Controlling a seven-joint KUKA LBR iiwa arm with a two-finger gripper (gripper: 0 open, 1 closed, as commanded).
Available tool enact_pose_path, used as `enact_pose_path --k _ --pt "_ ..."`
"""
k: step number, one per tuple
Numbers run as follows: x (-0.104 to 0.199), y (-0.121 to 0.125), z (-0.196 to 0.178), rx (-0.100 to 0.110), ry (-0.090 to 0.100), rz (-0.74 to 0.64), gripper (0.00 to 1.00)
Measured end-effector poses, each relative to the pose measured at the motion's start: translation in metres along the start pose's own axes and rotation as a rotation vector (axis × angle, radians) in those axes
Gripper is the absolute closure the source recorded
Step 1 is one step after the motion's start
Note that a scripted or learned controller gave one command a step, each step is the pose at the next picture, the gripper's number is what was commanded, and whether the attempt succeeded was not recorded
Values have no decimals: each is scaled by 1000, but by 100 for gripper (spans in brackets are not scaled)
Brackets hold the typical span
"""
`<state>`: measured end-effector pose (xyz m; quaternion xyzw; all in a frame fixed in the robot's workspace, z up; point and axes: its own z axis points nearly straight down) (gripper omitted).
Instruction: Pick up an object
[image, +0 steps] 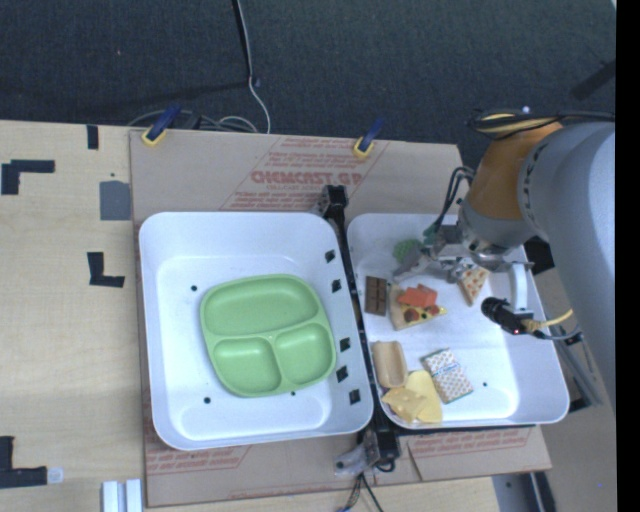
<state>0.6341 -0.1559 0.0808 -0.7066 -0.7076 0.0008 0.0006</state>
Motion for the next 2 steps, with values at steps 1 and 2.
enact_pose_path --k 1,2 --pt "19 36 -4 -4 1 -3 0" --pt "18 35 -14 -2 0 -2 100"
